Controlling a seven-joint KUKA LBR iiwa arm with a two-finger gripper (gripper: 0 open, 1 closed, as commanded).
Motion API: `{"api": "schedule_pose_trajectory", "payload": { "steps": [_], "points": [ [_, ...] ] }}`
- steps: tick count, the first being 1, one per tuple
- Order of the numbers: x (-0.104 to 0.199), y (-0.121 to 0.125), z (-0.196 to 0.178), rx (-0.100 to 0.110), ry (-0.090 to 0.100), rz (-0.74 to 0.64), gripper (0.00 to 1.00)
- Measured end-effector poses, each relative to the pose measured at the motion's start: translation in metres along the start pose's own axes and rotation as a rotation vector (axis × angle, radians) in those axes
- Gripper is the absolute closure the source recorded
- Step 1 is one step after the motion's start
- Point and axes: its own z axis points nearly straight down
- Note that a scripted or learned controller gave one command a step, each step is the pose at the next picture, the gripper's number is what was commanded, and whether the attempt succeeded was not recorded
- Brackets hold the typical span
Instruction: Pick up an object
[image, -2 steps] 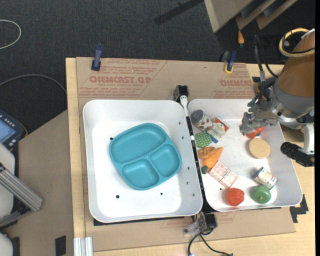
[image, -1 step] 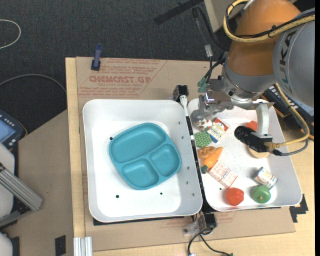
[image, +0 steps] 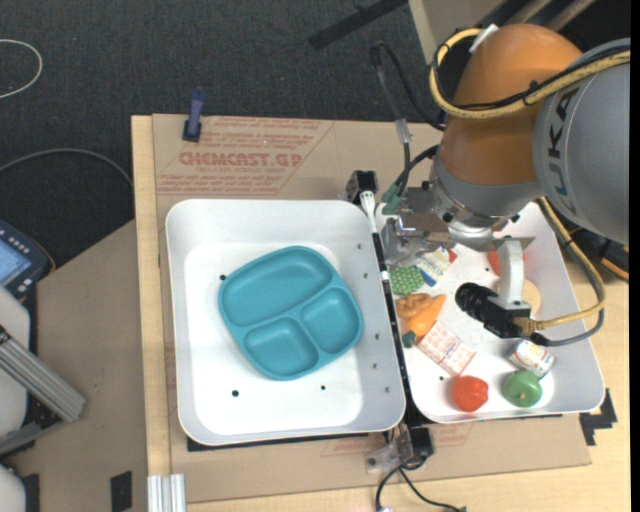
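A grey KUKA arm with an orange band (image: 500, 90) hangs low over the right-hand shallow white bin (image: 580, 385), right of centre in the frame; its claw (image: 440, 250) sits under the wrist housing among the clutter, and whether it is open or closed, or has hold of anything, cannot be told from above. The likeliest prizes lie just below it: an orange carrot-shaped toy (image: 422, 312) against the bin's left wall, a green checked piece (image: 406, 277) just above that, and a pale pink printed packet (image: 445, 350) below. A good pick would likely mean dropping squarely on a single item and closing across its narrow side, since these pieces lie touching or nearly so; the bin wall crowds the carrot-shaped toy on its left. A black cylindrical fitting (image: 487, 308) with its yellow cable reaches across the middle of the bin; a small red round toy (image: 470, 392) and a green round toy (image: 521, 388) sit near the lower rim, well apart from the claw. The left-hand white bin (image: 195, 380) holds a teal three-compartment plastic plate (image: 290, 312); both bins rest on a cardboard-topped bench (image: 240, 150).
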Motion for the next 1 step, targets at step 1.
{"api": "schedule_pose_trajectory", "payload": {
  "steps": [1],
  "points": [
    [0.0888,-0.0202,-0.0448,-0.010,0.002,-0.008,1.00]
  ]
}}
